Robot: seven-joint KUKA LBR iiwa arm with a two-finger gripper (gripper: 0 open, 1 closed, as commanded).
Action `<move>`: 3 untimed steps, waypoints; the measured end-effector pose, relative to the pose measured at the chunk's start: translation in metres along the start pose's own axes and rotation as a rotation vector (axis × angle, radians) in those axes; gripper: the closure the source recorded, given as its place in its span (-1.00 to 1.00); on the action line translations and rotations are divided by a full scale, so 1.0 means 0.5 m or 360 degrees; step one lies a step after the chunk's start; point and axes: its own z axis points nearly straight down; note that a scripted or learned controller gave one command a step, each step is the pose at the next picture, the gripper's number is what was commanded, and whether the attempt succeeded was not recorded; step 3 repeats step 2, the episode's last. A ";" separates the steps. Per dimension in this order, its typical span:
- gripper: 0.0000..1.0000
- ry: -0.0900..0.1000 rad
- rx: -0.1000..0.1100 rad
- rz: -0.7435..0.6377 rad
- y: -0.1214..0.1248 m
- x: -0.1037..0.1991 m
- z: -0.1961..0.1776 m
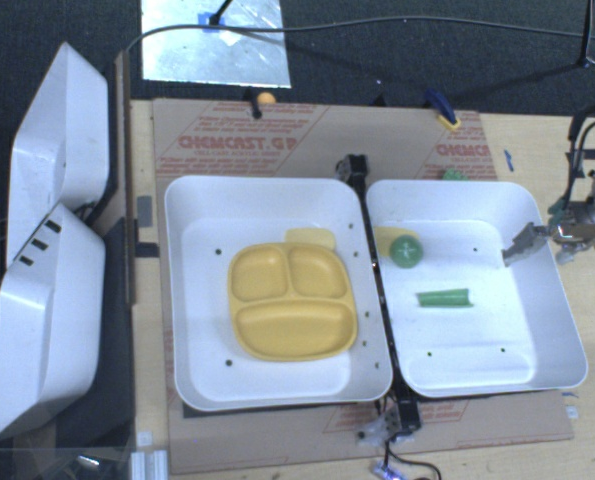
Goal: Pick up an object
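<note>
In the right bin (497, 368) a green round ball (406, 251) rests against a small yellow piece (386, 237) near the bin's left wall. A green bar (444, 298) lies flat near the middle of the bin's floor. The left bin (202, 368) holds a yellow divided plate (291, 302), with a pale yellow block (310, 238) just behind it. My gripper (525, 244) hangs at the right bin's right rim, well to the right of the ball and the bar, touching neither. Nothing is seen in it.
The two bins meet at a black divider (375, 268). White housings (52, 248) stand to the left of the bench. A shiny metal sheet (215, 28) lies behind, and cables run across the dark floor. Clips (443, 110) sit on the cardboard's far edge.
</note>
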 end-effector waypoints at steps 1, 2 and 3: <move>-1.00 0.0002 0.0004 0.0001 -0.075 0.034 0.044; -1.00 -0.0001 -0.0003 0.0001 -0.093 0.032 -0.002; -1.00 -0.0001 -0.0003 0.0001 -0.093 0.032 -0.002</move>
